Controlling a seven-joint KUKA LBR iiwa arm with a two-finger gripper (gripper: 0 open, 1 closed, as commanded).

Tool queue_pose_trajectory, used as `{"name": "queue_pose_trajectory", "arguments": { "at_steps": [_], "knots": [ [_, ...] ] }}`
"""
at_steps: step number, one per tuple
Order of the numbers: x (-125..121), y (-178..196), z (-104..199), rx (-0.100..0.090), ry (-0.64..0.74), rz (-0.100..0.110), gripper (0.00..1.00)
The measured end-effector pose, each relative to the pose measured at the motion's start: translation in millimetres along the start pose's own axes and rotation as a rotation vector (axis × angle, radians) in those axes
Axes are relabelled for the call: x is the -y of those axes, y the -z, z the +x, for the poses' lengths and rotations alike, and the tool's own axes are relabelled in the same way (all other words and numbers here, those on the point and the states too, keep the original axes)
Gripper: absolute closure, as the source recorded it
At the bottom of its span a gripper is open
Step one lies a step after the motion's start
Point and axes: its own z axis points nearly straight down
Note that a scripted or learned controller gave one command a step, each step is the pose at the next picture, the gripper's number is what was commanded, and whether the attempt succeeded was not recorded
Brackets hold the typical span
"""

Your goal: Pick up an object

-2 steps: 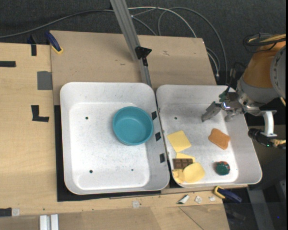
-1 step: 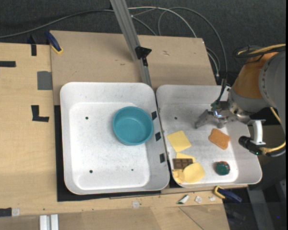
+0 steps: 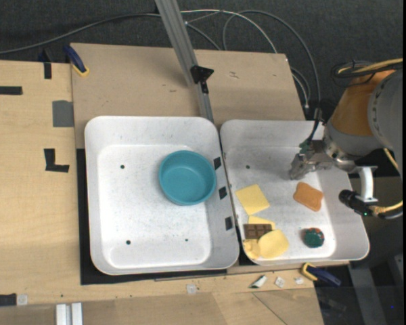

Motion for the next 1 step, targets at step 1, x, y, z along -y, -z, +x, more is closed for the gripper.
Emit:
{"name": "queue_pose_trajectory", "arguments": {
  "at_steps": [1],
  "knots": [
    [-4.3,42.9,2.5,0.000,-0.001,-0.005,1.00]
  ]
}}
